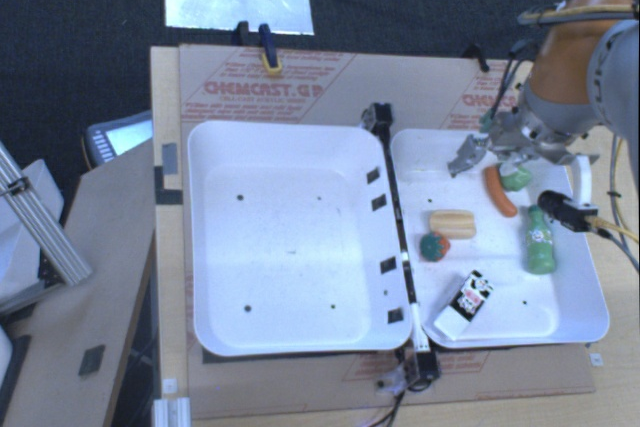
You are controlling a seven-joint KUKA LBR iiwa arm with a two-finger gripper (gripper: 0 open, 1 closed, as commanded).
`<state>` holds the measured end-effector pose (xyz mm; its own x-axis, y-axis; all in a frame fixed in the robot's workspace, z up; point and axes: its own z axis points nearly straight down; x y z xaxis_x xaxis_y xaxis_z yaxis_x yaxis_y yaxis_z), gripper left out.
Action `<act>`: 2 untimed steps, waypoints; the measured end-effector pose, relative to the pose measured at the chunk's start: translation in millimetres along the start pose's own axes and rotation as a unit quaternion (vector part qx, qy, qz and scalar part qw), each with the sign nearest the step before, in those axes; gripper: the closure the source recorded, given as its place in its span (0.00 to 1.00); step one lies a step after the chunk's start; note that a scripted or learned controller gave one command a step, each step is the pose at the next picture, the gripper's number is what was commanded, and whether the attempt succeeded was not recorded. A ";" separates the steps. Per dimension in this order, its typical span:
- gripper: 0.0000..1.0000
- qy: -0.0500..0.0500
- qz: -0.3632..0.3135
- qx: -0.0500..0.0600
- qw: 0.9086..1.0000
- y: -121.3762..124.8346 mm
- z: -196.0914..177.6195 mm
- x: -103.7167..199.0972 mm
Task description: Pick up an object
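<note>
The left bin (285,235) is a shallow white tray; the right bin (560,310) beside it carries every loose item. The grey arm (585,55) with its orange band reaches in over the right bin's far right corner, and the gripper (497,153) hangs low there, near the far edge. Whether its fingers are spread or closed cannot be told, and nothing is seen held between them. The green bottle (539,241) lies near the bin's right edge, its long axis running from far edge to near edge, dark cap toward the far edge; it sits to the near-right of the gripper, apart from it. The black and white carton (466,301) lies near the near edge, tilted, its long axis running from the near-left corner toward the far right. The tan block (452,224) rests mid-bin with its length parallel to the far edge. The orange carrot (500,192) lies just beside the gripper on its near side, long axis slanting from far-left to near-right, touching a small green piece (517,179). The round green and red ball (434,247) sits just beside the tan block.
</note>
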<state>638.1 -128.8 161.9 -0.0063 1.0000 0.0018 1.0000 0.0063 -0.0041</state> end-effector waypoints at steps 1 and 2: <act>0.00 0.001 0.003 0.003 1.000 -96.4 24.0 34.9; 0.00 -0.001 0.004 -0.001 1.000 -130.2 69.7 14.2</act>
<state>507.6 -115.3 92.7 0.0016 1.0000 0.0003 1.0000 -0.0016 -0.0021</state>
